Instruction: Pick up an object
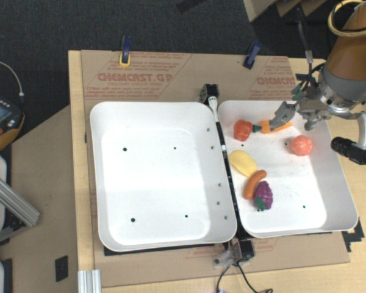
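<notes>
From my remote seat I saw the grey arm with its orange band (351, 38) reaching in from the right, its two-finger gripper (300, 116) hanging over the far part of the right-hand shallow white bin (335, 182). The fingers (285, 112) stood spread apart, released, with nothing between them. One finger sat just beside the small orange toy carrot with a green tip (274, 126), which lay at a slant on the bin floor near the far edge; whether they touched, I could not tell.

Just left of the carrot sat a round red toy tomato (243, 130). A round pinkish-red toy fruit (301, 145) rested to the right, a little nearer than the carrot and apart from it. Toward the middle of the bin lay a pale yellow toy lemon (243, 162), and nearer still an orange toy sausage (254, 184) lay against a purple bunch of toy grapes (264, 195).

The left-hand shallow white bin (104, 163) sat alongside, touching the right one along a black hinge strip (223, 157). Both rested on a brown cardboard sheet printed with red lettering (140, 72).
</notes>
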